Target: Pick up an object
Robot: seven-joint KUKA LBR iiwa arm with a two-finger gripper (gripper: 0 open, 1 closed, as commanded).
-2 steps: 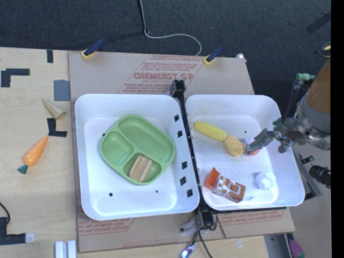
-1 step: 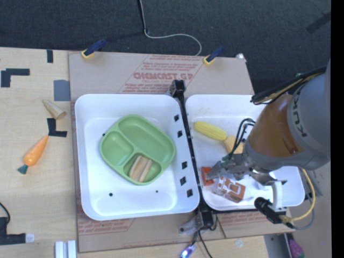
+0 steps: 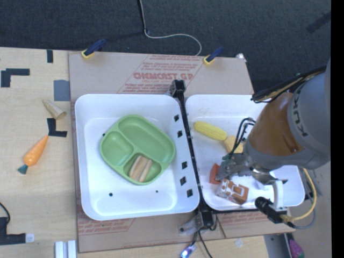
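My gripper (image 3: 228, 166) reaches down into the right bin (image 3: 279, 198), its grey wrist and orange band covering much of the bin's right half. Right under its tip lies a small red-orange piece (image 3: 215, 172), partly hidden by the gripper. Just in front of that sits an orange-and-white patterned block (image 3: 233, 191). A yellow corn cob (image 3: 210, 130) lies toward the back of the same bin, to the left of the arm. Whether the gripper touches the red-orange piece cannot be made out.
The left bin (image 3: 91, 144) holds a green divided plate (image 3: 121, 144) with a tan bread-like piece (image 3: 141, 168) in one compartment. A toy carrot (image 3: 34, 152) and a tan cone (image 3: 54, 109) lie on the bench at left. A black divider (image 3: 184, 138) separates the bins.
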